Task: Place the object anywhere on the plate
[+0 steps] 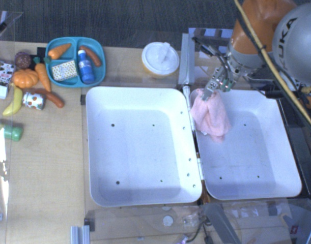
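Over the right bin [277,151] the grey arm [277,29] reaches in from the right, and its gripper [215,89] hangs near that bin's upper left corner, just beside the seam between the two bins. A pink cloth [211,117] droops from the fingertips, its top bunched between them, so the jaws are pinching the cloth while the rest of it sags down toward the bin floor close to the left wall (whether its lower folds touch the floor I cannot tell). The left bin [140,146] sits right beside the other, their rims nearly touching. Up on the wooden bench [43,177], well apart from the gripper, lies a blue divided plate [96,47] holding toy food and a small blue bottle [85,66]. A yellow bowl with a white lid [160,58] stands behind the left bin's far edge. More toy food lies scattered at the far left, among it a banana [12,103] and a small pumpkin [25,79].
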